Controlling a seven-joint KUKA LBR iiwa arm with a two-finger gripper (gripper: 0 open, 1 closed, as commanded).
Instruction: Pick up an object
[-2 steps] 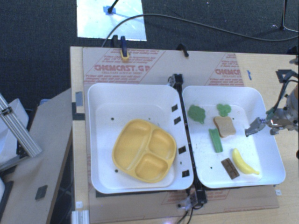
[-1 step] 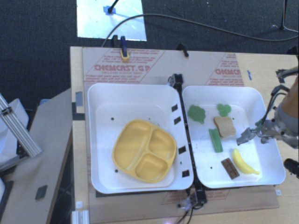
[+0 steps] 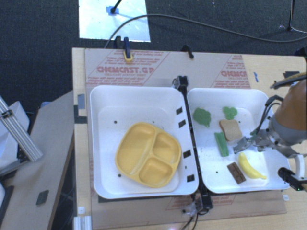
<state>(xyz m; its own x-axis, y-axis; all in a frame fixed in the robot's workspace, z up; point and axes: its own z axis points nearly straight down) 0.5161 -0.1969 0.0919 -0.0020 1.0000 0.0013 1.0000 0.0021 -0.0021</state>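
Note:
The right bin (image 3: 259,99) holds several toy foods. Two green leafy pieces lie at its back, one (image 3: 202,117) on the left and one (image 3: 230,112) further right. A tan bread slice (image 3: 230,130) lies in the middle, with a green stick (image 3: 221,144) just to its left. A brown bar (image 3: 236,172) and a yellow banana (image 3: 250,166) rest near the front. My gripper (image 3: 248,144) reaches in from the right and hovers just above the banana's upper end, right of the bread slice. Nothing is visibly held in it.
The left bin (image 3: 110,99) holds a yellow divided plate (image 3: 148,154). A black divider with clips (image 3: 188,138) runs between the bins. The grey and orange arm (image 3: 291,119) covers the right bin's right side. Cables cross the floor behind the bench.

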